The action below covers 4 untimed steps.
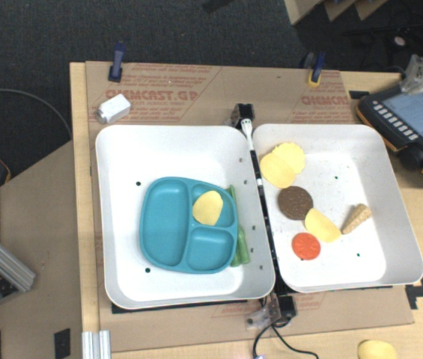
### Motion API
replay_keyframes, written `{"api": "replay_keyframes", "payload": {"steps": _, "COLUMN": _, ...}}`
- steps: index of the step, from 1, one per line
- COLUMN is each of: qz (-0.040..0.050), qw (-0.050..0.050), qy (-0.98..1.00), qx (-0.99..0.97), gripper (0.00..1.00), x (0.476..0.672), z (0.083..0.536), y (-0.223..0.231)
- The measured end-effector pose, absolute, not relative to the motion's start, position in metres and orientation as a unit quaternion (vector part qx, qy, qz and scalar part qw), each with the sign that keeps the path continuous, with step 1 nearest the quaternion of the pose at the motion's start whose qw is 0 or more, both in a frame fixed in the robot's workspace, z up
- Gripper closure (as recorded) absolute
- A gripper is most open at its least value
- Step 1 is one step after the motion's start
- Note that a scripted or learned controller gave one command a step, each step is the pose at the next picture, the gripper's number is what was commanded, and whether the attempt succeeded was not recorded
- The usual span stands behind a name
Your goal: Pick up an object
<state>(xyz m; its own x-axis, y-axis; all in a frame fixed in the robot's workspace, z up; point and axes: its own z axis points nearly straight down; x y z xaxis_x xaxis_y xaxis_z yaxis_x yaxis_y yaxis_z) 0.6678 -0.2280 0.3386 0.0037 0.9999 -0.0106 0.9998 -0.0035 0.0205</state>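
Note:
The right bin [376, 155] holds several small food pieces: two overlapping pale yellow discs [281, 164], a brown round cookie [295, 202], a yellow lump [321, 225], a tan wedge [357, 217] and a red disc [306, 246]. In the left bin [121, 170] lies a teal divided plate [188, 225] with a yellow piece [208, 208] in its upper right compartment. A green strip [239, 238] lies along the plate's right edge.
A cardboard sheet [196, 88] lies under both bins, held by blue clamps [117, 62] at the back. A small white block [114, 108] sits on the cardboard at back left. A tablet-like device [409, 122] rests at the far right.

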Motion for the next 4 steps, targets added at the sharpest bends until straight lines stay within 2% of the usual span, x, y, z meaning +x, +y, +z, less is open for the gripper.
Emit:
{"api": "replay_keyframes", "payload": {"steps": 1, "qz": 0.0044, "qw": 0.011, "qy": 0.708, "qx": 0.706, "gripper": 1.00, "x": 0.666, "z": 0.534, "y": -0.223}}
{"api": "replay_keyframes", "payload": {"steps": 2, "qz": -0.0033, "qw": -0.006, "qy": 0.706, "qx": 0.709, "gripper": 1.00, "x": 0.590, "z": 0.410, "y": -0.220}}
{"api": "replay_keyframes", "payload": {"steps": 3, "qz": -0.0020, "qw": -0.004, "qy": 0.706, "qx": 0.708, "gripper": 1.00, "x": 0.546, "z": 0.348, "y": -0.224}}
{"api": "replay_keyframes", "payload": {"steps": 4, "qz": 0.0058, "qw": 0.011, "qy": 0.709, "qx": 0.705, "gripper": 1.00, "x": 0.565, "z": 0.547, "y": -0.175}}
